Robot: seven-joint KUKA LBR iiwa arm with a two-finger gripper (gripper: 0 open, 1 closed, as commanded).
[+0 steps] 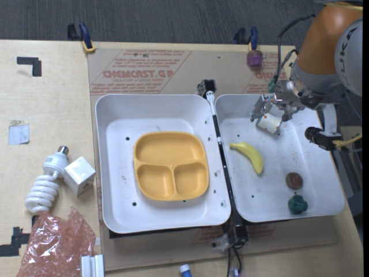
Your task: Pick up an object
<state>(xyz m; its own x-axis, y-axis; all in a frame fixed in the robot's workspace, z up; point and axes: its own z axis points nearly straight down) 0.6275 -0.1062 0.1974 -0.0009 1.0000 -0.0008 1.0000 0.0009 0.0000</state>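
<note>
In the right bin [323,209] lie a yellow banana [249,156], a brown round piece [294,180] and a dark green lump [297,204]. A small white block [269,124] sits near that bin's far wall. My gripper [271,114] hangs right over the white block, its tip touching or almost touching the block's top. Whether the block is gripped is hidden by the wrist. The grey arm with its orange band [326,36] reaches in from the upper right.
The left bin [115,212] holds a yellow divided plate [171,166]. Outside the bins on the left lie a spiral light bulb [46,183], a white cube [79,175] and a crumpled pink bag [55,247]. A purple knob [255,57] stands behind the right bin.
</note>
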